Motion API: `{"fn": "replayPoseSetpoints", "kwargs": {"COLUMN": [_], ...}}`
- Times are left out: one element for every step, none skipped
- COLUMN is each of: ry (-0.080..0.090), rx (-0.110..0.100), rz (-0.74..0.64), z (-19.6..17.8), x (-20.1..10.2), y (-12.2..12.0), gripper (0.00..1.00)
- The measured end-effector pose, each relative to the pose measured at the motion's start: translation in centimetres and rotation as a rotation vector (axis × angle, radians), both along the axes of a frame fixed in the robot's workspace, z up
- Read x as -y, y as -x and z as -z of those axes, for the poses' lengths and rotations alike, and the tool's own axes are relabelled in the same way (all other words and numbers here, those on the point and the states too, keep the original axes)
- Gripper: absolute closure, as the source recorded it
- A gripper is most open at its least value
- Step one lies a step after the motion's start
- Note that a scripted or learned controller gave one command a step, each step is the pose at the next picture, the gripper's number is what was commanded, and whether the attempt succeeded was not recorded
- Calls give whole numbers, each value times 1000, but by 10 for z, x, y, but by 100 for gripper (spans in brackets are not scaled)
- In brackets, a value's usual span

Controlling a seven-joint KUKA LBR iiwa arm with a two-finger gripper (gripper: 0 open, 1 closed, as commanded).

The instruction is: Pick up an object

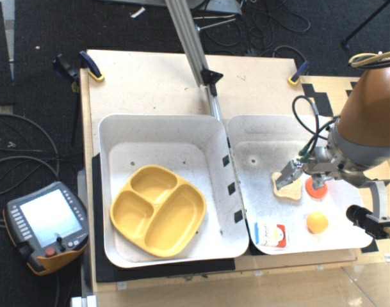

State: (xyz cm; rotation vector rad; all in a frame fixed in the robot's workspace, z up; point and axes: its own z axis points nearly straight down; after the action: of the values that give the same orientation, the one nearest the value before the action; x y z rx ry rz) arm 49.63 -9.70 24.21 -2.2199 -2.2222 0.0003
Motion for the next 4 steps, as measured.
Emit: {"fn": "replayPoseSetpoints", "kwargs": {"ry": [0,0,-1,-1], "rx": [0,-4,-5,-5], "rz": [1,2,2,2], "z": [0,47,92,145], "x": [0,2,4,3], "y": [0,-7,0,1], "gripper": [0,0,0,0]}}
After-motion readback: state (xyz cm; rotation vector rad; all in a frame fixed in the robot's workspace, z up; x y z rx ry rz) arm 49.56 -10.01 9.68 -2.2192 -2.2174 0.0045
